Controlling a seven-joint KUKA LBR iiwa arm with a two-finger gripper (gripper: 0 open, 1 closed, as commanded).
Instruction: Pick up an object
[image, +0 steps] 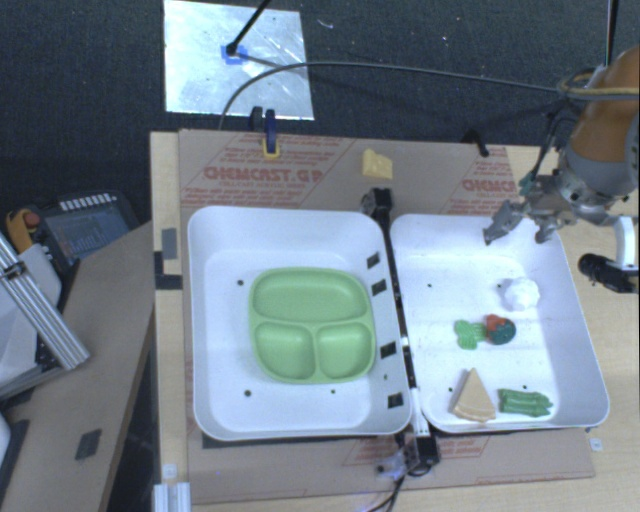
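- The gripper (520, 222) hangs over the far right corner of the right bin (440, 250). Its two fingers stand spread apart with nothing between them: released, carrying no load.
- Candidate objects all lie in the near half of the right bin, well apart from the gripper: a white crumpled lump (519, 293); nearer, a green and red toy (485, 331); at the near edge, a tan wedge (473, 396) just beside a green ridged piece (525, 402).
- Judgement: the gripper is poised clear above the bin, presumably so a descent can be chosen. No pick has begun.
- The white lump is the closest candidate and stands alone, with open floor around it.
- The wedge and ridged piece sit close together and near the bin wall, which may crowd the fingers.
- The left bin (215, 250) holds a green divided plate (308, 325), not in the way.
- A black hinge strip (388, 290) runs between the bins. A yellow block (377, 164) rests on the cardboard beyond.
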